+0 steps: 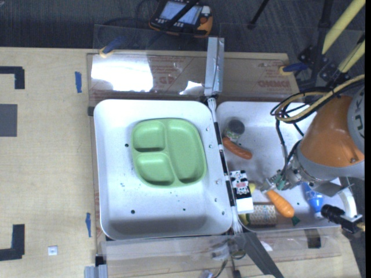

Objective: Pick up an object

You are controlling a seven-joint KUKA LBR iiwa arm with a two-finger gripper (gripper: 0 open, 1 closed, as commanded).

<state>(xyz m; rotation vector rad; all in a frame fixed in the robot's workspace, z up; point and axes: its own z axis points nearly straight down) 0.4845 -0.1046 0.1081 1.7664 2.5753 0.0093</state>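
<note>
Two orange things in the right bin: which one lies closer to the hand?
The carrot, near the bin's front edge with its green end at the lower right. It lies just below the hand. The other, a hot dog, sits farther back beside the divider.

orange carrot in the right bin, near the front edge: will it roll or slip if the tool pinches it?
The carrot looks like a smooth, tapered toy, so it is probably rigid and light. Its rounded body lies flat on the right bin floor, so a push may well roll it. The taper could let it squirt out of a pinch near the narrow end.
</note>
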